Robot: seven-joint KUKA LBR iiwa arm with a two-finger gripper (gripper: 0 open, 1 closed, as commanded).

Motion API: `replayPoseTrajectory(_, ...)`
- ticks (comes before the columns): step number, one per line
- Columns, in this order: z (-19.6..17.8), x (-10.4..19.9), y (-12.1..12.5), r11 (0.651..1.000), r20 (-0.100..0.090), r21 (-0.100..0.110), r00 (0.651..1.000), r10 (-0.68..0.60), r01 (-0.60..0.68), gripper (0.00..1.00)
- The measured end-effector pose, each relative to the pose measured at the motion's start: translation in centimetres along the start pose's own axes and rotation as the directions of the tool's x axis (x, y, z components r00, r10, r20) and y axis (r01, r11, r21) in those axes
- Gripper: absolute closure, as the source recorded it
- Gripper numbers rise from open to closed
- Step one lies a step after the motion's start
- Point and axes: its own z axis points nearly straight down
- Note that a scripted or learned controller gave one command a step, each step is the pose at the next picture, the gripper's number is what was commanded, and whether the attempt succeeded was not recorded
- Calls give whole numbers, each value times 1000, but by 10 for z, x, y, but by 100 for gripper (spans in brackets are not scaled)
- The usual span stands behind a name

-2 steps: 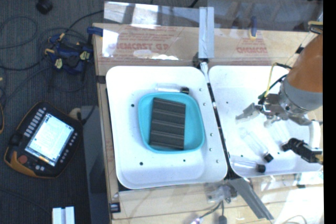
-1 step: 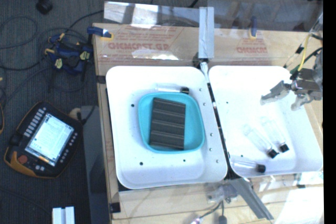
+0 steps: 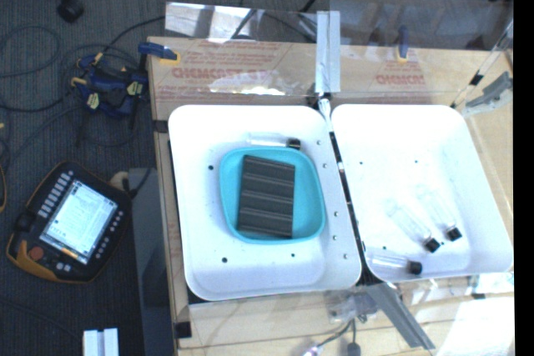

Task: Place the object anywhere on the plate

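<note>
Camera view from above the bench: we cannot tell the gripper's state, whether open, closed or holding anything.

In the left bin (image 3: 196,263) sits the blue plate (image 3: 228,196). A dark ribbed block (image 3: 267,196) lies flat on it, near the middle and wholly inside the rim. We take this block to be the task's object, and if so it is already where the task wants it. Just beyond the plate's far edge, on the bin floor, lies 1 clear tube (image 3: 271,141) with a black cap.

In the right bin (image 3: 417,137), well apart from the plate, 3 more capped tubes (image 3: 417,228) lie near the front corner.

We judge the block to be stiff and fairly light. Its ridged top should give the fingers some bite, so slipping is unlikely. The sensible hold is across its narrow width at mid-length, with the fingers on the 2 long sides. The shallow plate rim beside it leaves only modest room for them.

The tubes look smooth, round and light, so they are likely to roll or squirt out of a pinch. Any of them would be best taken across the body near the cap.
</note>
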Motion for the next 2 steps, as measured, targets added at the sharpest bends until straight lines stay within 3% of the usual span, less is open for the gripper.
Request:
replayPoseTrajectory(1, 114, 5, -5, 999, -1, 4, 999, 41, -41, 0)
replayPoseTrajectory(2, 129, 14, 44, 995, 1, 4, 995, 95, -95, 0)
